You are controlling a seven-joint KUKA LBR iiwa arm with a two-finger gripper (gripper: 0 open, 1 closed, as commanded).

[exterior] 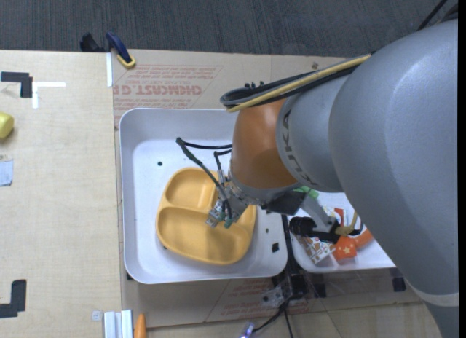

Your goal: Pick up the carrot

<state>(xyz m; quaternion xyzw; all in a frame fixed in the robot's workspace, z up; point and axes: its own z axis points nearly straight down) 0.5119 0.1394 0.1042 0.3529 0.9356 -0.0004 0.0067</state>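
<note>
Tool lowered over yellow divided plate, finger state unclear; arm reaching from right

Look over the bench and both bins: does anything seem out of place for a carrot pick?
Yes. The gripper sits over the yellow divided plate in the left bin, while an orange, carrot-like item lies in the right bin, partly hidden by the arm. A small yellow object also lies alone on the bench, outside both bins.

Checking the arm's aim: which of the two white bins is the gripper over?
The gripper is over the left bin, the one holding the yellow divided plate; the right bin holds the carrot.
</note>
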